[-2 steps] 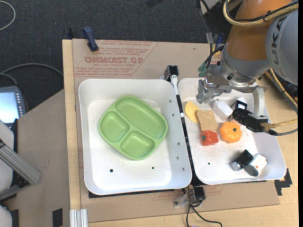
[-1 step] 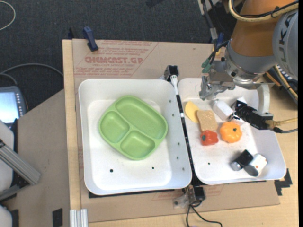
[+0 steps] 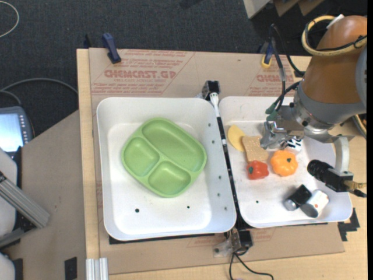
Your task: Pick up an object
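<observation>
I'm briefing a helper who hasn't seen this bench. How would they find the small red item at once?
Look in the right-hand white bin, the one without the green divided plate. Near its middle a cluster of toy foods lies; the red item is at the cluster's lower left, below the tan slice. It is the sole red piece, beside a rounder orange one.

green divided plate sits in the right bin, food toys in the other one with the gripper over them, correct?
Not quite. The camera view shows the green divided plate in the left bin. The food toys lie in the right bin, with the gripper over them.
</observation>
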Action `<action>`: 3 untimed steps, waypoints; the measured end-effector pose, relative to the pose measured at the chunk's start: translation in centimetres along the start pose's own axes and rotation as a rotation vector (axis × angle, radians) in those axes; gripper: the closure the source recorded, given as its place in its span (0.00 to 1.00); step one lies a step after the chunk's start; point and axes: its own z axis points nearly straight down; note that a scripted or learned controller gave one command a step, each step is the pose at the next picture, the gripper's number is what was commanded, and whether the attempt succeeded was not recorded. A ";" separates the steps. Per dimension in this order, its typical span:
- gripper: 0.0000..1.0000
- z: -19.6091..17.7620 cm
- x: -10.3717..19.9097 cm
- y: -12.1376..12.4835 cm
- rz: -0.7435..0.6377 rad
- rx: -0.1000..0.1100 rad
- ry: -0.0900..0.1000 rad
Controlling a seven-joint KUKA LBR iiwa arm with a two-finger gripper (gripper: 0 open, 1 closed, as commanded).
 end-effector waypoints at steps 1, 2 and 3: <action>1.00 11.4 -10.4 0.7 0.002 -0.003 -0.001; 0.00 10.9 -10.0 0.7 -0.004 -0.006 -0.001; 0.00 15.1 -10.3 -1.6 -0.003 -0.025 -0.010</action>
